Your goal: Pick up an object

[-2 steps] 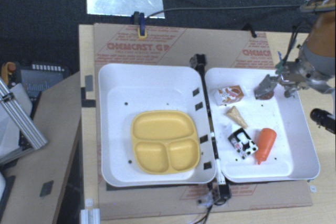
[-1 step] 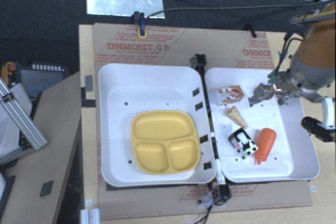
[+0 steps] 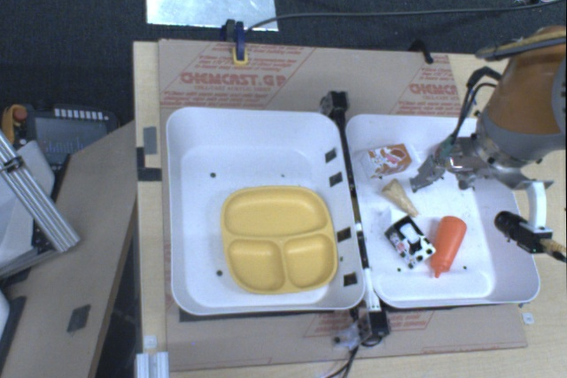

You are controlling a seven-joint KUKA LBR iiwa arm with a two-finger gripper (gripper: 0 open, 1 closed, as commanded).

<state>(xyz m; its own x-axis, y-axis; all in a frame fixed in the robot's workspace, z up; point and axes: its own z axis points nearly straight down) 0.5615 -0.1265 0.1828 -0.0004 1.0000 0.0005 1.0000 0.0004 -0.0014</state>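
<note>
While I watched, the orange carrot point(image 3: 447, 243) lay tilted in the right bin point(image 3: 509, 283), open floor rightward; the claw's point(image 3: 431, 174) grip I couldn't tell.

left bin point(image 3: 190, 146): tray point(image 3: 278, 239) | right bin point(image 3: 505, 279): packet point(image 3: 390, 158), cone point(image 3: 399, 196), box point(image 3: 407, 241), bottle point(image 3: 446, 243)

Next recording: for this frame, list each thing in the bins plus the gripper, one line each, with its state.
yellow divided plate: lying flat in the left bin, compartments bare.
orange carrot toy: lying on its side in the right bin.
snack packet: lying flat, near the bin's back.
tan cone piece: lying down, below the packet.
black-and-white object: resting beside the carrot.
gripper: over the right bin, holding nothing visible.
</note>
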